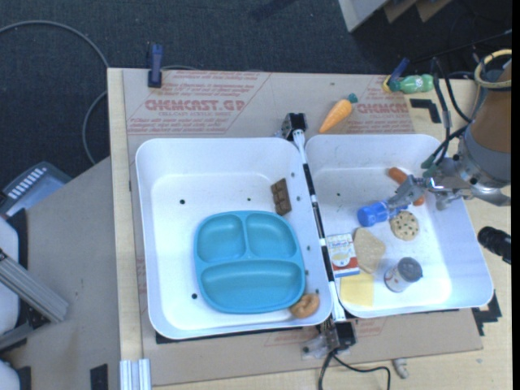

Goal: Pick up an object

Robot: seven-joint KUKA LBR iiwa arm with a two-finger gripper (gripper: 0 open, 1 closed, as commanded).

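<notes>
My gripper [406, 194] reaches into the right bin [455, 242] from the right, low over its far middle. Its tip is just right of a small blue object [372, 214] and above a round cookie [404, 227]. An orange sausage [397, 174] lies just behind the gripper. Nothing shows clearly held in it. Nearer the front lie a slice of bread [370, 250], a yellow cheese slice [356, 290], a small carton [341, 254] and a grey can [402, 273].
The left bin [162, 177] holds a blue divided plate [248, 260], a brown chocolate piece [281, 196] and a small bun [305, 305]. A toy carrot [335, 114] and a green bottle [412, 83] lie on the bench behind the bins.
</notes>
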